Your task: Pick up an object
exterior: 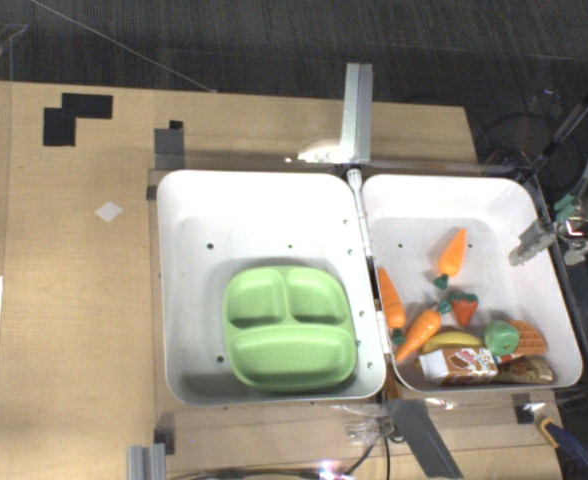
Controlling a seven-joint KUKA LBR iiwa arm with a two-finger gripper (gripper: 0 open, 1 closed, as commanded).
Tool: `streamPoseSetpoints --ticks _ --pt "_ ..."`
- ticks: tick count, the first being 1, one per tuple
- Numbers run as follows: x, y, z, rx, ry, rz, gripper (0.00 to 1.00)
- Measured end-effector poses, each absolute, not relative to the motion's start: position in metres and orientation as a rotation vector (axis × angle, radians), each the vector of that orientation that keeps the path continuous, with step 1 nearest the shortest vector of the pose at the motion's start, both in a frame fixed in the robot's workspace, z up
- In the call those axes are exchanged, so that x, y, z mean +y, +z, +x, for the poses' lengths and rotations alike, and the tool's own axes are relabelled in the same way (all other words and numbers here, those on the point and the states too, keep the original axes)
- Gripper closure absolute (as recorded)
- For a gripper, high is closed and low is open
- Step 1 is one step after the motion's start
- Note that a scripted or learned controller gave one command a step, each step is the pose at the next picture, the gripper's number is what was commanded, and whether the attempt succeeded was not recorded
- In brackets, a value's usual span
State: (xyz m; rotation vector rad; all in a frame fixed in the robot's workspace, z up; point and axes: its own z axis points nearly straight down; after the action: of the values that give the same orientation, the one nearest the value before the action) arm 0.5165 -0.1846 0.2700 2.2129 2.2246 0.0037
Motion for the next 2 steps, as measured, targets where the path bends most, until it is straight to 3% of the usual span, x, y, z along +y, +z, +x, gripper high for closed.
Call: streamPoseSetpoints --ticks 1,2 --pt "-0.096 0.095 0.528 1.984 0.007 2.432 0.00" --pt "-0.095 0.106 0.529 1.982 0.012 2.432 1.00"
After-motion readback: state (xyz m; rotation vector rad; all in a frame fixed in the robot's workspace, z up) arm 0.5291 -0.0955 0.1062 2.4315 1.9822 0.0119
